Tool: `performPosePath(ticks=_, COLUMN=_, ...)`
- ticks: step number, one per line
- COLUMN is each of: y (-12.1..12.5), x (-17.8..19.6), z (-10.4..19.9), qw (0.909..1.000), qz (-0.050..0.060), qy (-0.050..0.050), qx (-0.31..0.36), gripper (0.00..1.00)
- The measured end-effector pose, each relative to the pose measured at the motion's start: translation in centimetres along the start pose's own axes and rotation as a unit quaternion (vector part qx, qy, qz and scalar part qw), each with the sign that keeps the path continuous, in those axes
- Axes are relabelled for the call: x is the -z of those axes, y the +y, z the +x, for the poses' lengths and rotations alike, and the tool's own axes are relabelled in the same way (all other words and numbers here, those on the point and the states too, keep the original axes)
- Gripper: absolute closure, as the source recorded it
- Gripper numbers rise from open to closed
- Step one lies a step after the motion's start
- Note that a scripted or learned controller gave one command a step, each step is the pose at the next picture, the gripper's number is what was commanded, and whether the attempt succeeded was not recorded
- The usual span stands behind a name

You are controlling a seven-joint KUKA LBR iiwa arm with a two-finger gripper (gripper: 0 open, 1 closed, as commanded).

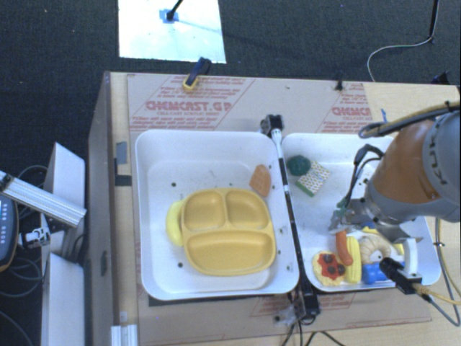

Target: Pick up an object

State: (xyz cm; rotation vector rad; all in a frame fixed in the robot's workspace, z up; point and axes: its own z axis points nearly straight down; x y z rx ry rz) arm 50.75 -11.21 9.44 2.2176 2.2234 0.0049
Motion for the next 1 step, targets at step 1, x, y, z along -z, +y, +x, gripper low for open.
performPosePath(ticks=1, y=9.15, x=9.09, z=7.41, qw=1.0, qz=-0.001, qy=0.0, qx=0.001, gripper=1.0)
